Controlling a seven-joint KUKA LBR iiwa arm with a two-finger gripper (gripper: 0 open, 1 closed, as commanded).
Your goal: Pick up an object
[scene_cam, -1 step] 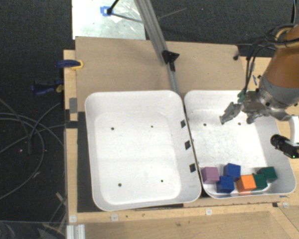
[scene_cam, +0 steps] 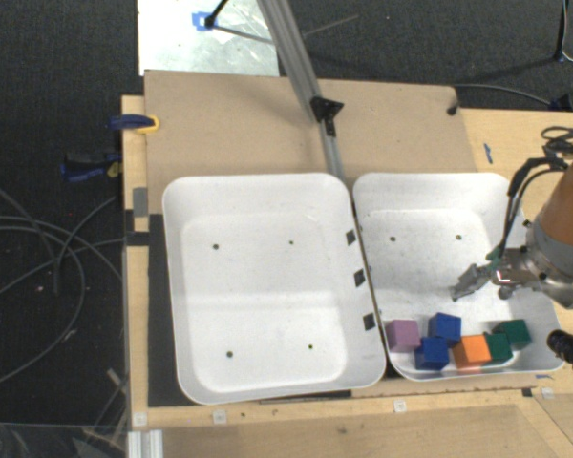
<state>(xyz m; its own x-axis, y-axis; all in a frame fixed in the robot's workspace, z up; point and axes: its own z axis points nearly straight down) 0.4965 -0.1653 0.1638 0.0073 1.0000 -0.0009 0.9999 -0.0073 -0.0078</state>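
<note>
Blocks lie bunched along the near edge of the right bin (scene_cam: 430, 198): a purple block (scene_cam: 403, 333), two blue blocks (scene_cam: 445, 326) (scene_cam: 433, 352), an orange block (scene_cam: 474, 350) and a green block (scene_cam: 507, 338). My end effector (scene_cam: 470, 282) hangs over the bare floor of that bin, and I cannot tell how it is set, though nothing sits in it. The upper blue block is closest, lying just toward the near edge and slightly left of me.

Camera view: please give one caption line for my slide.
Pincer above the right bin, near coloured blocks at its front edge.
</note>
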